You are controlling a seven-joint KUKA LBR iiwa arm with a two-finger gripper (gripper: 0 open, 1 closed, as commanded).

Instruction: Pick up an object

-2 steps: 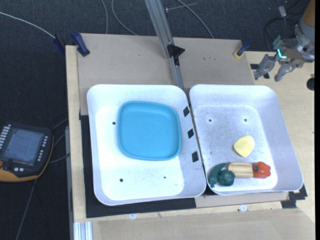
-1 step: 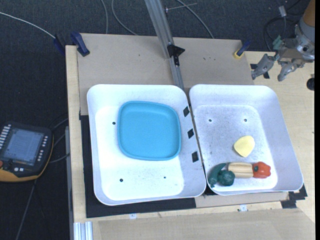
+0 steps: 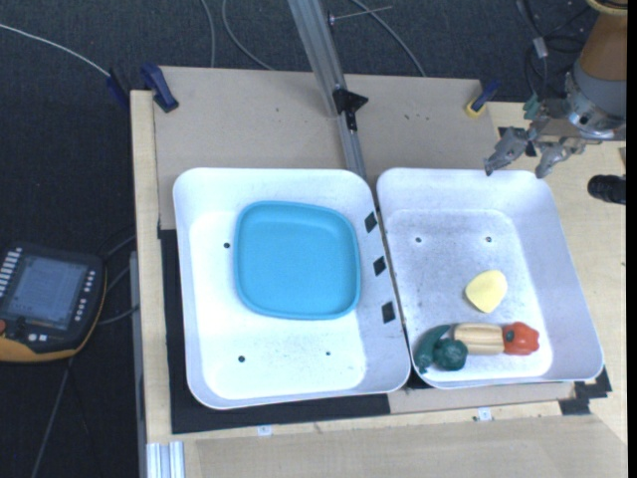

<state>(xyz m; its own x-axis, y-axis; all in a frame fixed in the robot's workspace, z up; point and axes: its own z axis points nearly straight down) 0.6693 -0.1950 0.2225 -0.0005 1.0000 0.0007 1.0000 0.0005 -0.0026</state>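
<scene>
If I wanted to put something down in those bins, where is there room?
Right bin: bare far half, above the yellow piece; its near edge is crowded by the green, wooden and red toys. Left bin: the blue plate leaves a strip along the near side.

The arm (image 3: 605, 28) is cut off at the frame's upper right corner. The tabletop (image 3: 299, 456) runs past the bottom edge. The handheld pendant (image 3: 45, 302) is clipped at the left edge.

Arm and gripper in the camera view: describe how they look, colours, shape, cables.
The arm is grey with an orange band above the wrist. Dark cables run along its side. The gripper is grey metal with two slim fingers that end in dark tips.
</scene>
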